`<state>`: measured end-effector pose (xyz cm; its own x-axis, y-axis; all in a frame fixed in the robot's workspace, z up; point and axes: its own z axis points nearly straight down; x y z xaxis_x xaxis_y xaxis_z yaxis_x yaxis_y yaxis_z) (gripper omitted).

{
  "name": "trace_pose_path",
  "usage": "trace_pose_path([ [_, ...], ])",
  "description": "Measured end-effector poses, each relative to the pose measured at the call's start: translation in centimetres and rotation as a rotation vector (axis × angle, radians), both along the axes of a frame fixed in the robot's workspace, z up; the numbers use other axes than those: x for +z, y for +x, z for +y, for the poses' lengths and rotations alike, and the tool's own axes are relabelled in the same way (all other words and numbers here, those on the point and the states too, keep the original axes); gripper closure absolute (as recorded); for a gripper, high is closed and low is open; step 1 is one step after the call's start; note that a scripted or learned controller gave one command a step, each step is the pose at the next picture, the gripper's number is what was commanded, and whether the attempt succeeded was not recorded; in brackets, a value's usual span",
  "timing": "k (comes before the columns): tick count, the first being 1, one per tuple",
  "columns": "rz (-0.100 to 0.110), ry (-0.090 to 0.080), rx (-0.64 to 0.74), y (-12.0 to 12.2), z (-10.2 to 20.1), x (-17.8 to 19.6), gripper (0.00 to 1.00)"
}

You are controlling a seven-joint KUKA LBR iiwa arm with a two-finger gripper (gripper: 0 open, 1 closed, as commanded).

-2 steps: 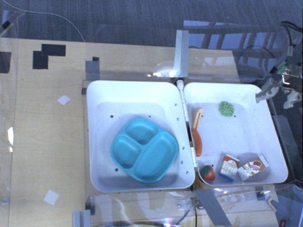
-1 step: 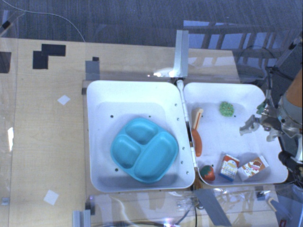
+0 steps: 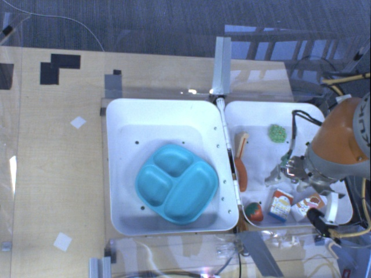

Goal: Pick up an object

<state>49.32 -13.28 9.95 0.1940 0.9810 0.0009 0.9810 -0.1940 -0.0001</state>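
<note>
**Orange-banded arm low over the right bin, cartons just below it**

Grey metal and an orange band: the arm comes in from the right, and the gripper point(image 3: 282, 171) hangs low over the right bin point(image 3: 255, 117). Whether anything sits between the metal parts at its tip cannot be told from this slanted view, and nothing is visibly held.

Here is the relation that matters. The nearest candidate, a small red-and-white carton point(image 3: 280, 205), lies just below the gripper in the picture, towards the bin's near wall and a touch to the right. It stands tilted, its long axis running roughly up and down the frame. A second carton point(image 3: 306, 206) lies just beside it, further right, partly under the arm's wrist. So the likely move is a short drop towards the near wall, though that is a judgement only.

Now the count in the right bin: two cartons, one round red-and-green fruit-like piece point(image 3: 253, 212) in the near left corner, one orange spoon-shaped utensil point(image 3: 241, 168) lying along the dividing wall, and one green knobbly ball point(image 3: 277, 133) up towards the far side, well apart from the gripper.

Over in the left bin point(image 3: 124, 155): one blue divided plate point(image 3: 177, 183), three compartments, nothing else with it.
</note>
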Motion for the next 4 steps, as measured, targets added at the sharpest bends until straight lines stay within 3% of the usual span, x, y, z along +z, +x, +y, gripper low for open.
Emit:
trace_pose_path([
  [1,0.0,0.0,0.0,0.0,0.0,0.0,0.0],
  [2,-0.012,-0.004,0.025,-0.3,-4.9,-1.0,0.0],
  [3,-0.016,-0.009,0.391,-0.1,-1.6,-1.0,0.0],
  [4,-0.017,-0.012,0.452,-0.1,-1.3,-1.0,0.0],
])
